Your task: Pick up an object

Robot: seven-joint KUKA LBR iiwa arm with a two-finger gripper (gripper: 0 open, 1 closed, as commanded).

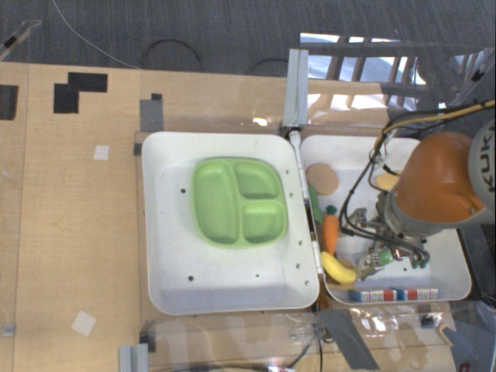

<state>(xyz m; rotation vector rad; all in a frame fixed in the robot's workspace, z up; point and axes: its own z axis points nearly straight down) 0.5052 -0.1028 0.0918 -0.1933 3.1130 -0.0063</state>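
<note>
Your nearest pick candidate is the banana [339,268], lying in the right bin [459,285] near its front-left corner. Its long axis runs upper-left to lower-right, one end close to the carrot [330,233], the other pointing toward the gripper [377,260]. From the gripper the banana sits just to the left in the camera view, near but with no contact I can confirm. So the move hinges on a short shift left and a wrist turn so the close goes across the banana's short width, not along its length.

Gripper state: can't tell. Wrist hardware and cables crowd that spot and nothing is visibly held, so don't assume a grasp.

Outward from there: the carrot stands roughly upright in the frame, just above the banana, w/ something green at its top end. A round tan disc [322,180] lies further back, well apart from the gripper. Along the bin's front wall runs a flat strip [394,294] w/ red, white and blue blocks; any print on it is too small to read. The left bin [167,285] holds a green divided plate [237,201], three compartments, far from the arm.

Writing: part of the maker's name shows on the arm's grey link [484,169] at the right edge, cut off. Black squares mark the table [70,223] upper left, no text.
</note>
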